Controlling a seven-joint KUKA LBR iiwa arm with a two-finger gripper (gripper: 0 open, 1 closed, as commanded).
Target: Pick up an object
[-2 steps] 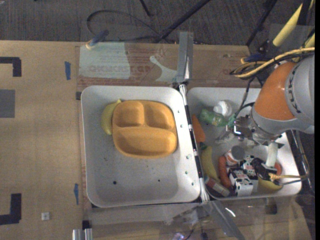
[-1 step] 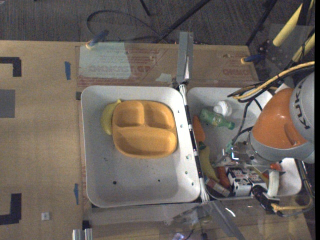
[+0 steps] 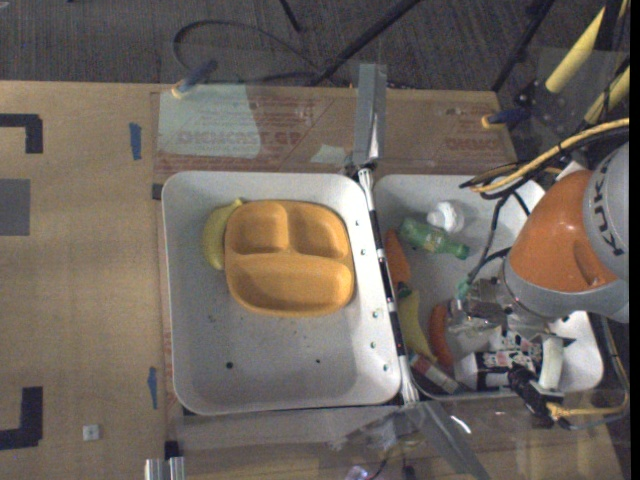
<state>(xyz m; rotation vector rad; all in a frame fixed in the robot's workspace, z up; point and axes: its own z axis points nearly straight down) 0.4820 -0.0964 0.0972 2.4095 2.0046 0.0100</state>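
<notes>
My gripper (image 3: 478, 330) is low in the right bin (image 3: 590, 363), under the orange band of the arm (image 3: 560, 243). It hangs over a cluster near the bin's front: a red-orange sausage-shaped piece (image 3: 439, 329), a white box with dark print (image 3: 497, 360) and a white stick (image 3: 551, 363). A yellow banana (image 3: 413, 320) lies just to its left. Further back are an orange carrot (image 3: 397, 259), a green bottle (image 3: 432, 238) and a small white object (image 3: 445, 215). The arm hides whatever lies directly below the wrist.
The left bin (image 3: 270, 363) holds an orange divided plate (image 3: 289, 256) with a yellow banana-like piece (image 3: 213, 236) sticking out from under its left edge. A metal divider (image 3: 383, 288) separates the bins. Yellow and black cables (image 3: 540, 168) hang behind the arm.
</notes>
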